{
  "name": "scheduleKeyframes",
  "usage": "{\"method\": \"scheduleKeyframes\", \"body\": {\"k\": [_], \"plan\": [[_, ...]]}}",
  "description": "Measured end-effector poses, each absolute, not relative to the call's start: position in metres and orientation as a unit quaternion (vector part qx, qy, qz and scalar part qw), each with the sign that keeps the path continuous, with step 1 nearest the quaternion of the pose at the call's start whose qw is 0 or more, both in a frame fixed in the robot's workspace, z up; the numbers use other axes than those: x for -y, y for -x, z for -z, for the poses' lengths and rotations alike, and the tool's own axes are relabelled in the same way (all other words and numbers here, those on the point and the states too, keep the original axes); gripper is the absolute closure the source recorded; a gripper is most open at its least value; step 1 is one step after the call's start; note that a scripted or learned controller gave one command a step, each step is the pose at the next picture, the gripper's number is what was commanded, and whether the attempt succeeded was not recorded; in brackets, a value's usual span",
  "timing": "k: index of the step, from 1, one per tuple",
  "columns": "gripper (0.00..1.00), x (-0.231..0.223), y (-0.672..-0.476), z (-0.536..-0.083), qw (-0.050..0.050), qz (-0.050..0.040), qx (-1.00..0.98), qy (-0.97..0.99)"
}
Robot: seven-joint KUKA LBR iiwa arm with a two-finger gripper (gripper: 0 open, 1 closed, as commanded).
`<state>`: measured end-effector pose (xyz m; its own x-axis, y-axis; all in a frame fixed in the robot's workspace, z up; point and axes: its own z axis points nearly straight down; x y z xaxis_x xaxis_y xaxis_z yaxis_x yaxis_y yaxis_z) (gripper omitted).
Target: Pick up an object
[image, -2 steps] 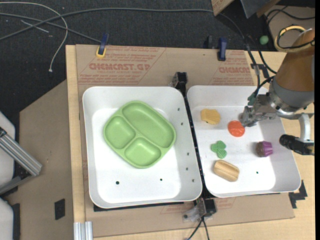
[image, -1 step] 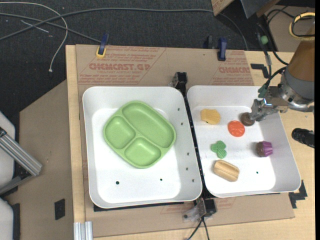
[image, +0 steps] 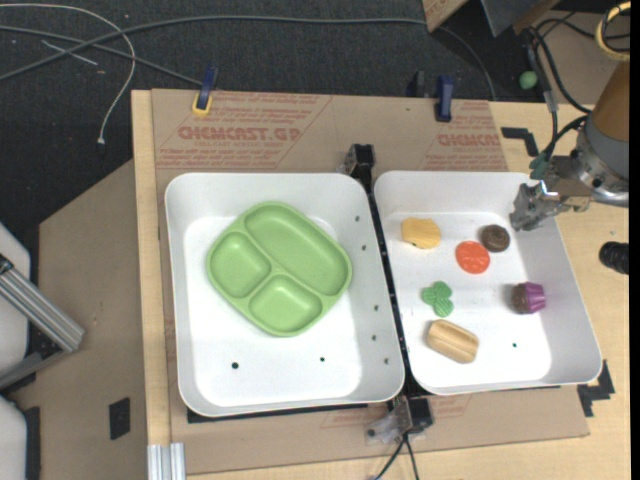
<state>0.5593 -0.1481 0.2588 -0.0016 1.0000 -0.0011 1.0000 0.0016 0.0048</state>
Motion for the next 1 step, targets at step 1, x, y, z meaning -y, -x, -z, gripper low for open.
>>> {"method": "scheduleKeyframes", "body": {"k": [1], "plan": [[1.0,0.0995,-0.572,-0.2518,0.0,-0.0002,-0.709,-0.706]]}}
